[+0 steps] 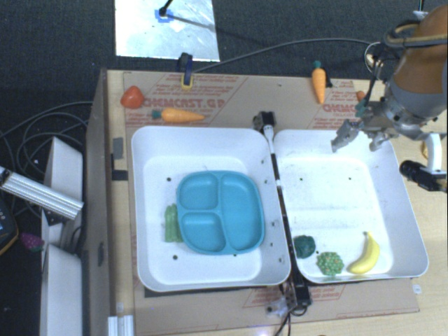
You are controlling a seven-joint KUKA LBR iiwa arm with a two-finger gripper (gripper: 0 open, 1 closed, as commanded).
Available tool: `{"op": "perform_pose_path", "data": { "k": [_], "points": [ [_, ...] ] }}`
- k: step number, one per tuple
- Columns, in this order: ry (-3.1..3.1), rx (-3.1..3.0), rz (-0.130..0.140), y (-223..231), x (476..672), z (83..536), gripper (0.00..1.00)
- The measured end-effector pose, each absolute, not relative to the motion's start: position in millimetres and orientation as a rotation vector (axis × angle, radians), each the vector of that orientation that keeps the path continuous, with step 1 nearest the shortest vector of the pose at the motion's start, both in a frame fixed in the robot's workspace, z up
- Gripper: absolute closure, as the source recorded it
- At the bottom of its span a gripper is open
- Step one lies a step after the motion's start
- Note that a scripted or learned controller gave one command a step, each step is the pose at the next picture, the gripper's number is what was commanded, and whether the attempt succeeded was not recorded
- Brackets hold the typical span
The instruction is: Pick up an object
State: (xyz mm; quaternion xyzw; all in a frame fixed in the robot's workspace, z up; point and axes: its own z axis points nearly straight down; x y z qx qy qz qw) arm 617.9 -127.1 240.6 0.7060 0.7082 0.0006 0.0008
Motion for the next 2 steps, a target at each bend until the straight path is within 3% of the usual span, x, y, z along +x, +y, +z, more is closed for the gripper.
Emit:
{"op": "perform_pose_path", "data": {
  "k": [1, 2],
  "points": [
    [2.225, 2.212, 0.005, -127.0, 618.7, 251.5, 1.00],
    [2.224, 2.219, 0.000, -93.6, 567.2, 206.3, 1.00]
  ]
}}
